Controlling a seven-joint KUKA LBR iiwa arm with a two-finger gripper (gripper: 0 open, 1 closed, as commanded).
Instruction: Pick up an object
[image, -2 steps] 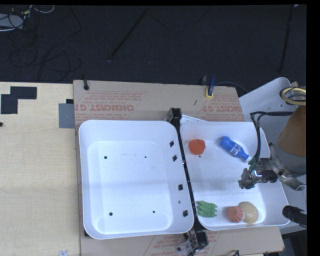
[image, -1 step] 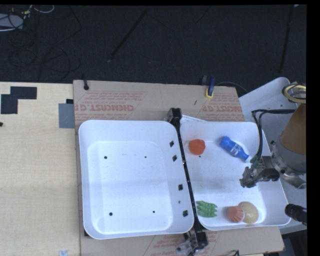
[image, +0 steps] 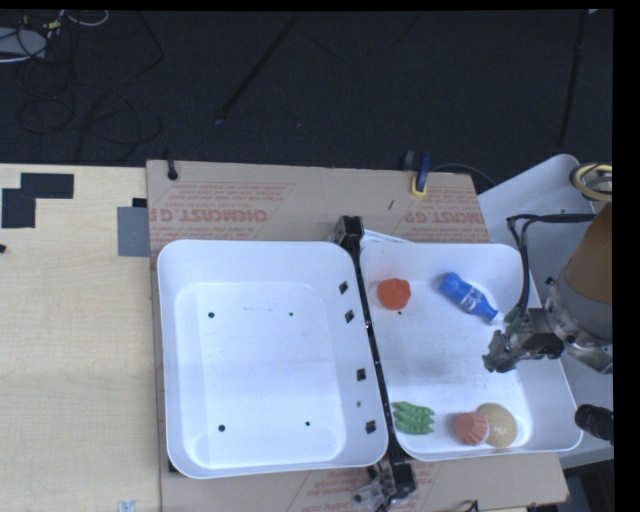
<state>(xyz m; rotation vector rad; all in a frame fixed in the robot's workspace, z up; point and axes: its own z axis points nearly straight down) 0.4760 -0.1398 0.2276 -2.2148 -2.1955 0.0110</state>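
Hanging at the right edge of the frame, the gripper (image: 505, 358) sits low over the right bin (image: 440, 345), near its right wall, with the arm (image: 600, 275) coming in behind it. From where I stand it is a dark clump against the white, and I cannot tell how it is set; nothing shows in its hold, so I judge that no pick has been made yet. Nearest it, toward the lower right of the frame, a tan ball (image: 497, 424) lies touching an orange-red piece (image: 470, 429), and left of those a green pod (image: 413, 418) rests close to the divider (image: 365, 345). Up and to the left of the gripper lies a blue bottle (image: 467, 296), tilted, and further left an orange ball (image: 394, 293), apart from the rest. The left bin (image: 260, 360) lies beyond the divider. The risk, as I see it: the tan and orange-red pair sit tight together near the bin's corner, so a descent there could catch both or nudge one away, and the round ones may roll off a closing grip. The bottle's slant could also let it twist free.
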